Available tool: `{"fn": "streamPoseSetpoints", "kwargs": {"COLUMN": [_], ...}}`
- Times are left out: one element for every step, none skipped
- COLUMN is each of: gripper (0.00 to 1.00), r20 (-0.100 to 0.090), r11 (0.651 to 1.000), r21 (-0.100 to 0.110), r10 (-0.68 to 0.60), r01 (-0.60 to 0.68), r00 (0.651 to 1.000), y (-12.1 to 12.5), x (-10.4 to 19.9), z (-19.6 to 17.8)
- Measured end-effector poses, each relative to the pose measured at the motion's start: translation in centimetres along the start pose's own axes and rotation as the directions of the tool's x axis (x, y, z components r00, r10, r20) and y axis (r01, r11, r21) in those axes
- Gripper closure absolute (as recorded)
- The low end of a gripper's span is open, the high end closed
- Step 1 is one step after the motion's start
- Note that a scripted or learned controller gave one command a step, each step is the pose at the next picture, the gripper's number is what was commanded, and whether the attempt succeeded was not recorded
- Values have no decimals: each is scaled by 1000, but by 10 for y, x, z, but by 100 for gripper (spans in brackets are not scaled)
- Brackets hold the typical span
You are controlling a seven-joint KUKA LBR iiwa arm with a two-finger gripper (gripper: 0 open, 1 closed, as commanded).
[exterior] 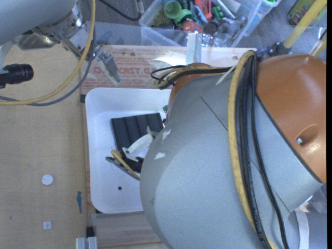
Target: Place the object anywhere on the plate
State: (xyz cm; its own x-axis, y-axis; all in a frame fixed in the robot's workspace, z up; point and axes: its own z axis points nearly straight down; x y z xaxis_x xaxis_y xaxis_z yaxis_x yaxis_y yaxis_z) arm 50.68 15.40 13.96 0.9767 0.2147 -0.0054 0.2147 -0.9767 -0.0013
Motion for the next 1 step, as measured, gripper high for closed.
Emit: {"fn": "streamPoseSetpoints", "kwargs": {"gripper": [100], "r20": [-6], "r11": [997], "r21": [1], "r10": [-75], "r01": [75], "r00": [997], "y": [5], "x": [34], "z": [49]}}
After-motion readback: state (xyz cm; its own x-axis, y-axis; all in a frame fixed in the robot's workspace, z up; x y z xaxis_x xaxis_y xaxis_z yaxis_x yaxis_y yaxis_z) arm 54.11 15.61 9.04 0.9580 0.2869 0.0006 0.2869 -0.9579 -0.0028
